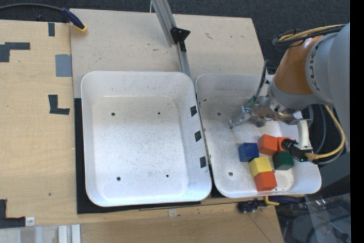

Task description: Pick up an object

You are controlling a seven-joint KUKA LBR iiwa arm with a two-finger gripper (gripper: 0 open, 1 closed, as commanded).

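Observation:
Several small blocks lie clustered in the near right corner of the right bin [227,85]: a blue cube [248,151], an orange cube [269,144], a green cube [282,161], a yellow cube [260,166] and a red-orange cube [265,180]. My gripper [243,114] hangs over the middle of that bin, just beyond the blue and orange cubes. Its fingers [234,122] are open with nothing between them.
The left bin [91,88] sits beside the right one, separated by their touching rims. A slanted metal pole [162,3] rises from the back of the bench. The arm's orange band [296,68] and cables [327,148] overhang the right bin's right side.

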